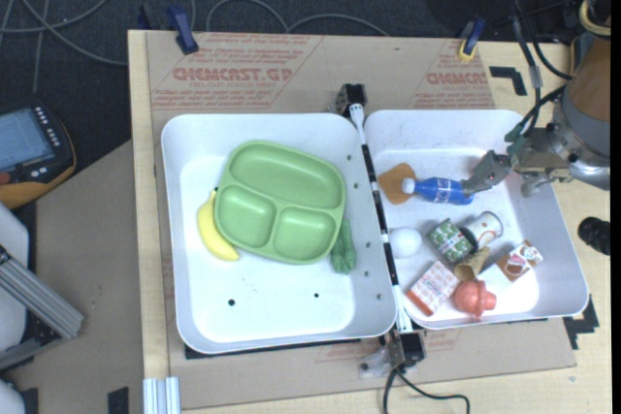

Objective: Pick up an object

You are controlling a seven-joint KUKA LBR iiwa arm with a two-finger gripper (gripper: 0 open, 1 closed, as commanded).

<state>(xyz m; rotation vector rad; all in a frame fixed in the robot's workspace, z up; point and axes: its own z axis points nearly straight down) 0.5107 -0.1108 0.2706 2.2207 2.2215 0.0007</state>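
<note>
The arm comes in from the right, and its claw (497, 168) is low over the right bin (558, 238), near the bin's top edge. One grey finger (482, 174) points down and left, close to the end of a blue bottle (444, 190). I cannot tell if the claw is open or closed, and nothing shows between its fingers.

The blue bottle lies on its side in the right bin. Its white cap points left, next to a round brown thing (395, 181). Below it sit a white ball (405, 241), a green can (448, 238), a pink toy (473, 298) and some small boxes (all packed close together).

In the left bin (189, 286) a big green tray (279, 202) with three parts lies tilted. A yellow banana (213, 230) peeks out at its left side. A green leafy thing (343, 249) rests at its right.

Both bins sit on the table (146, 208).
</note>
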